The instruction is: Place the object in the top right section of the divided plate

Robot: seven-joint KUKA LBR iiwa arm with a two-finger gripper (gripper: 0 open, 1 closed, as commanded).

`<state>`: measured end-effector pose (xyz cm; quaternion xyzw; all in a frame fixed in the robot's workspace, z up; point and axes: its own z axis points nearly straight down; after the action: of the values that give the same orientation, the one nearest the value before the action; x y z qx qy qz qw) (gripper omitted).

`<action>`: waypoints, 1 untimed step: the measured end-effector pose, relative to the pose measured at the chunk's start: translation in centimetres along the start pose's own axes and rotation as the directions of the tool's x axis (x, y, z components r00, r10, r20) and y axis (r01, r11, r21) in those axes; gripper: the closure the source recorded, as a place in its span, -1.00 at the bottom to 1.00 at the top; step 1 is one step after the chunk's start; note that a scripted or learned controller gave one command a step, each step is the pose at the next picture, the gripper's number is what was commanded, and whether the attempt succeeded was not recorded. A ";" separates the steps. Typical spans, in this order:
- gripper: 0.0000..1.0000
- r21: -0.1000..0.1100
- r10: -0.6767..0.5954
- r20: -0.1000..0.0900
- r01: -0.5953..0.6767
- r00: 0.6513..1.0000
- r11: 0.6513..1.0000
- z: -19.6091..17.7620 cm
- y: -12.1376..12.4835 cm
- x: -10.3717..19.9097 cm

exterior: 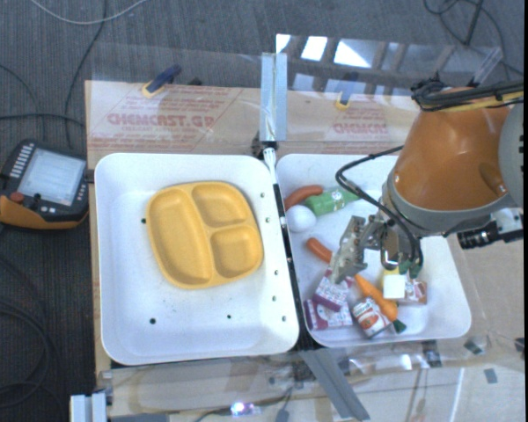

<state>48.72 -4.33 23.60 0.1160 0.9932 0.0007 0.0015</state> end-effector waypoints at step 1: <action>1.00 0.000 -0.080 -0.002 0.080 0.997 0.997 3.1 8.2 -2.8</action>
<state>53.37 3.05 20.57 0.0763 0.9971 0.0009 0.0003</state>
